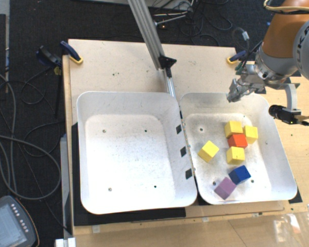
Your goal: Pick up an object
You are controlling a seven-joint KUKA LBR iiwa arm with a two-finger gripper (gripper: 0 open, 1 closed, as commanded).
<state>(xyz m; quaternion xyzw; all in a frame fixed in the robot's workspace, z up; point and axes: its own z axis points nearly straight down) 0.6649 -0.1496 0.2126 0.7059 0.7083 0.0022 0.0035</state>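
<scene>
The hand (pixel 236 94) hangs over the far rim of the right bin (pixel 278 158), near that bin's back edge, with nothing seen between its fingers; whether they are apart or together I cannot tell, it is too small and dark here. All the blocks lie toward the viewer from the hand, lower in the picture and slightly right, so the coming move is a reach forward and down into the same bin. Nearest is a tight cluster: a yellow block (pixel 234 128) touching the orange block (pixel 238 140) just below it, another yellow block (pixel 251 134) against the orange one's right side, and a third yellow block (pixel 236 155) just under the orange. A lone yellow block (pixel 209 151) sits apart to the left, nearer the wall between the bins, tilted diamond-wise; it looks like the easiest pick since nothing crowds it. Farther toward the front sit the blue block (pixel 239 174) and the purple block (pixel 225 188), touching or nearly so at a corner. The blocks are cubes, no long axis to line up with. The left bin (pixel 126 151) holds no blocks, only specks. Both bins rest side by side on the pale surface (pixel 118 66). No pick has been made yet by the look of it.
</scene>
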